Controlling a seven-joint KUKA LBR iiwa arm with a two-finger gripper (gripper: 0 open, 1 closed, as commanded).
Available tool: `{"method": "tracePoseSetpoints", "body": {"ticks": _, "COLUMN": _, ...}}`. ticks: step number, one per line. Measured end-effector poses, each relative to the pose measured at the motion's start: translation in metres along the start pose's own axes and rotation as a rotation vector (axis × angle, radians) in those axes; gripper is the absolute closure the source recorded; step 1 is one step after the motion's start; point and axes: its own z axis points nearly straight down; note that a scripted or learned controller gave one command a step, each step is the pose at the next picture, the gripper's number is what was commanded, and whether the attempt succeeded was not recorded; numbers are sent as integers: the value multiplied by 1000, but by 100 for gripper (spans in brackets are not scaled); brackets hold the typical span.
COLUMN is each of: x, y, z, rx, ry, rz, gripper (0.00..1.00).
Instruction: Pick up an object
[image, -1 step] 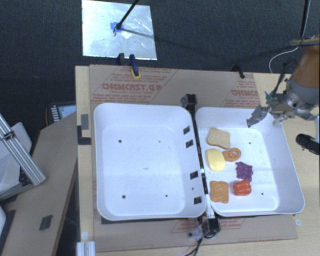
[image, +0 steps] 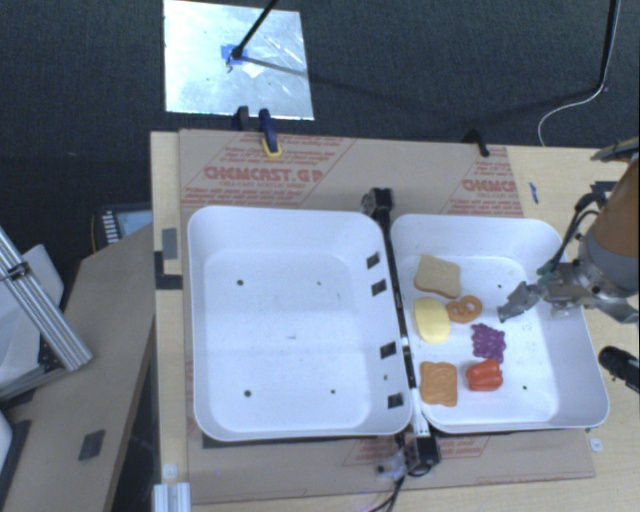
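The right bin (image: 560, 400) holds several toy foods. A tan bread slice (image: 437, 274) lies near its back left, with a yellow lump (image: 432, 320) in front of it and a small orange ring (image: 464, 309) beside that. A purple grape bunch (image: 488, 341), a red pepper (image: 484, 375) and an orange cracker (image: 438, 383) lie toward the front. My gripper (image: 516, 300) hangs over the bin's middle, just right of the ring and above the grapes. I see nothing held in it.
The left bin (image: 200, 300) sits beside the right one, with black clips (image: 378, 288) along the shared divider. The arm's grey body (image: 610, 270) covers the right bin's right rim. A cardboard sheet (image: 330, 170) lies under both bins.
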Motion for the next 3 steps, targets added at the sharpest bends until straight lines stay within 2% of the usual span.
{"method": "tracePoseSetpoints", "body": {"ticks": 1, "x": 16, "y": -50, "z": 48, "rx": -1, "ry": 1, "rz": -3, "gripper": 0}}
{"method": "tracePoseSetpoints", "body": {"ticks": 2, "x": 63, "y": -46, "z": 90, "rx": -12, "ry": -2, "rz": -7, "gripper": 0}}
{"method": "tracePoseSetpoints", "body": {"ticks": 3, "x": 60, "y": -45, "z": 77, "rx": -15, "ry": -3, "rz": -6, "gripper": 100}}
